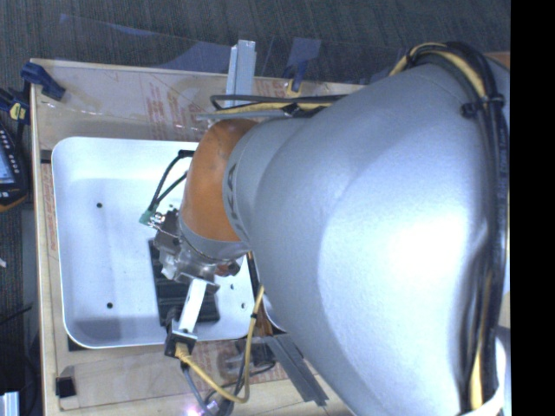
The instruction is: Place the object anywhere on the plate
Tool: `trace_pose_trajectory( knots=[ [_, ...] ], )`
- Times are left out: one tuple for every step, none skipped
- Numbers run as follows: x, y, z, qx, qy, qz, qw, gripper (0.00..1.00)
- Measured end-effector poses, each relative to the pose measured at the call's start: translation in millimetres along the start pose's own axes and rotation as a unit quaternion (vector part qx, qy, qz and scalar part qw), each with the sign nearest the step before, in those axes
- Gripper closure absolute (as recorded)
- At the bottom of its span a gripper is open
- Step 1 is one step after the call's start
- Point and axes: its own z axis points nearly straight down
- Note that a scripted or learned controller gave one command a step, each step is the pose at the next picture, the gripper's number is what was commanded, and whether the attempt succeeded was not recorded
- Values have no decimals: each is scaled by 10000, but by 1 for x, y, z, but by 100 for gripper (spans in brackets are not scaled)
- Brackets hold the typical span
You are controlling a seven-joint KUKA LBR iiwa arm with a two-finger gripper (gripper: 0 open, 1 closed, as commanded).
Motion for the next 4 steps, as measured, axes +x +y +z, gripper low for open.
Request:
trace_pose_trajectory(
  knots=[
    [-3, 27, 40, 10, -13, 1411, 9900, 100],
    [79, -43, 22, 13, -10, 1439, 9896, 100],
    [20, -9, -47, -5, 7, 173, 9998, 100],
    [21, -10, -47, -2, 7, 171, 9999, 0]
  ],
)
